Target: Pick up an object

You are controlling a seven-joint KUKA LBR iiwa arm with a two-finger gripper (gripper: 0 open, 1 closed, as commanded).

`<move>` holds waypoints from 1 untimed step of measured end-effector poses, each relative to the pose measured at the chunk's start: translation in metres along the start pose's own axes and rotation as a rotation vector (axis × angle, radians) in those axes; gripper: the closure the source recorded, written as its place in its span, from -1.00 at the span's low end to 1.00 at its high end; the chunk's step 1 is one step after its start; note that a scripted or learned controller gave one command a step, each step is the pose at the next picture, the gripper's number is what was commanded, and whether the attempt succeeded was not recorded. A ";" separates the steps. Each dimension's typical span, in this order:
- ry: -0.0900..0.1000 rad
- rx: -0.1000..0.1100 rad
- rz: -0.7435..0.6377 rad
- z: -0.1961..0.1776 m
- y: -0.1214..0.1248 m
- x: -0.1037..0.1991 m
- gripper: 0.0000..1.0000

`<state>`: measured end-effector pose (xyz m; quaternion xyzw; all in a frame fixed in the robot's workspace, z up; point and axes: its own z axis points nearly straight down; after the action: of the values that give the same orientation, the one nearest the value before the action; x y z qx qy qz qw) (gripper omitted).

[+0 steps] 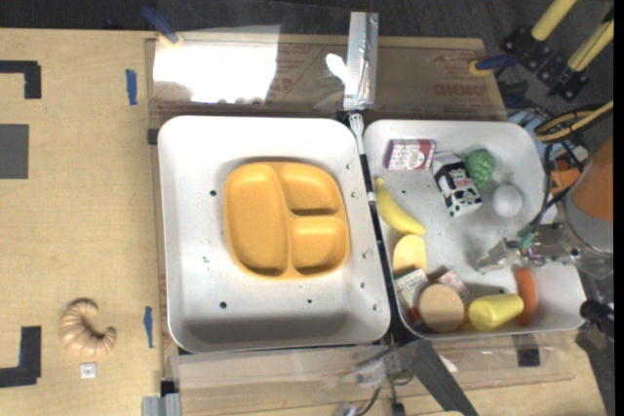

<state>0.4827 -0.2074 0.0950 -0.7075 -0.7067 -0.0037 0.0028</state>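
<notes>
The right bin (526,143) holds several small objects. A banana (398,212) and a yellow piece (409,253) lie along its left side. At the back are a purple-and-white box (409,154), a black-and-white cube (457,186), a green toy (480,165) and a white ball (507,201). In front lie a tan round block (441,306), a yellow lemon-like toy (495,310) and an orange carrot (526,292). My gripper (495,253) reaches in from the right, low over bare bin floor just left of the carrot. It is open, with nothing between its fingers.
The left bin (185,239) carries a yellow divided plate (286,216). A tan curled toy (86,326) lies on the bench at the far left. A clear sheet and a metal bracket (361,58) stand behind the bins. Cables and yellow bars crowd the upper right.
</notes>
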 end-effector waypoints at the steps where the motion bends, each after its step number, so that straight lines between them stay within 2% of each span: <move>1: -0.012 -0.005 -0.247 0.008 0.027 0.034 -1.00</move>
<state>0.5100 -0.1735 0.0877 -0.6149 -0.7886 -0.0014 -0.0036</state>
